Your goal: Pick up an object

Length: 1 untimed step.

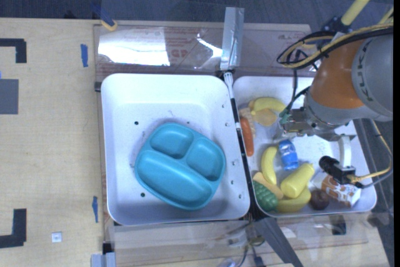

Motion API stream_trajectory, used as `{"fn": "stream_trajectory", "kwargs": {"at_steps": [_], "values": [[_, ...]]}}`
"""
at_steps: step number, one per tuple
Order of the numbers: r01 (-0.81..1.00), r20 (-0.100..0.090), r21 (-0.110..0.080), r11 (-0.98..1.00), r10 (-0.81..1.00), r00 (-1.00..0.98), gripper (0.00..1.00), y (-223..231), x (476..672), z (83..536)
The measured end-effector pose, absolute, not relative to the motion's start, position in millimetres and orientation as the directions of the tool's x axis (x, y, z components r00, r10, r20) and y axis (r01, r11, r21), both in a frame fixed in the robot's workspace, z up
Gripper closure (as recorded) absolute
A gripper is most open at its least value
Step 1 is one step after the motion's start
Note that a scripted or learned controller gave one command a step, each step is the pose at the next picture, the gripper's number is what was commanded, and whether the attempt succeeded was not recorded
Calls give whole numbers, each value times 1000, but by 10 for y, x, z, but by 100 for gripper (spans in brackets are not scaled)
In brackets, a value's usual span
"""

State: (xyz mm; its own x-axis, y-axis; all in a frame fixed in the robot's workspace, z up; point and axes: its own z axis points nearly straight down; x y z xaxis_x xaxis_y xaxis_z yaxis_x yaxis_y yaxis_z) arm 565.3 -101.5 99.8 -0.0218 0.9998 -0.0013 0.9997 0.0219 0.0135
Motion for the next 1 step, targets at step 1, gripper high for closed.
{"fn": "stream_trajectory", "kwargs": {"at_steps": [1], "values": [[997, -1, 10, 82, 997, -82, 100, -882, 5412, 1889]]}}
